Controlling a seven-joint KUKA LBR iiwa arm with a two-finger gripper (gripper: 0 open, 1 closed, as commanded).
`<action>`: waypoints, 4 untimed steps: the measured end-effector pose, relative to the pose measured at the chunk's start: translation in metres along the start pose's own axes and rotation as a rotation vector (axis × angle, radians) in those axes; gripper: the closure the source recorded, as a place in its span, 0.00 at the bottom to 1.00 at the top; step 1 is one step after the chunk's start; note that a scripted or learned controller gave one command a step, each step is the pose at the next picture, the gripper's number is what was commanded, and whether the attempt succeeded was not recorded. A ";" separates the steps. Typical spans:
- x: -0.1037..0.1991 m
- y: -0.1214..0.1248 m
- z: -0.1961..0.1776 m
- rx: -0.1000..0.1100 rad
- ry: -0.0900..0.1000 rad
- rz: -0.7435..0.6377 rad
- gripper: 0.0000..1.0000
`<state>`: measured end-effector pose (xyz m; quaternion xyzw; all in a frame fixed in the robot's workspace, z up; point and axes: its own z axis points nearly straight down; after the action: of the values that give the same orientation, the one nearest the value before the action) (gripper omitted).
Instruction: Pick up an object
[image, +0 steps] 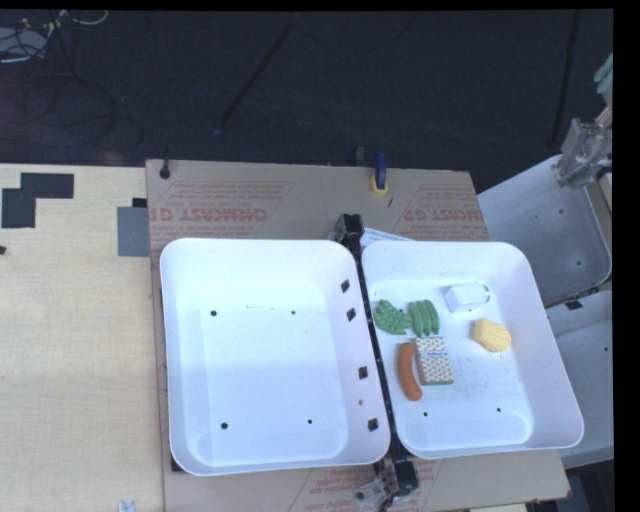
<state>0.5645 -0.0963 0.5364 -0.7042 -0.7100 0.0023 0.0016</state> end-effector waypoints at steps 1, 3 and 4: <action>0.027 -0.070 0.109 0.012 0.004 0.006 1.00; 0.160 -0.048 -0.004 -0.009 0.002 0.001 1.00; 0.188 -0.071 0.142 0.014 -0.002 0.004 1.00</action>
<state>0.4914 0.0907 0.3941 -0.7057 -0.7084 0.0081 0.0058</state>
